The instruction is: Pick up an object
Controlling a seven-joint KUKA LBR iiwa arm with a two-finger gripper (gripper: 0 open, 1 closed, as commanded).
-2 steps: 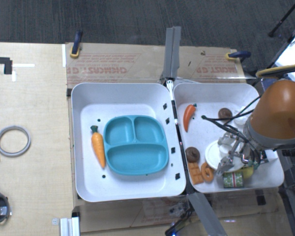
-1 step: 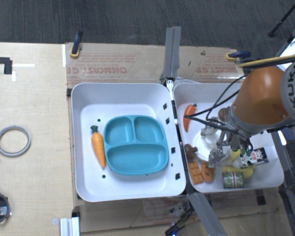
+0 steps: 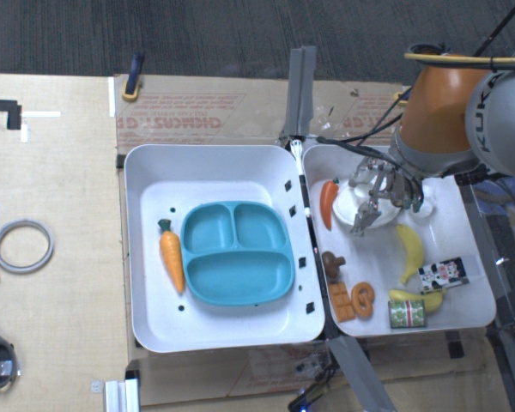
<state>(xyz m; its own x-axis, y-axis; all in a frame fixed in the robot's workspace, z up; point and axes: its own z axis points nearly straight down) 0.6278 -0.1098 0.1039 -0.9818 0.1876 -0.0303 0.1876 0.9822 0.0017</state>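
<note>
The robot's pincer [image 3: 371, 206] hangs low in the right bin [image 3: 472, 221], over a white object [image 3: 350, 206] beside a red pepper [image 3: 328, 202]; whether it grips anything cannot be told. Nearby lie a yellow banana [image 3: 409, 249], a green can [image 3: 407, 313] and orange toy pieces [image 3: 352, 300]. The left bin [image 3: 146, 196] holds a blue divided plate [image 3: 238, 253] and a carrot [image 3: 172, 256].

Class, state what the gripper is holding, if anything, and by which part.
It cannot be told: the gripper sits low over the right bin, beside the red pepper.

cardboard sheet [image 3: 189, 110] | red print, seen reversed, not legible | other things: no readable text
</note>
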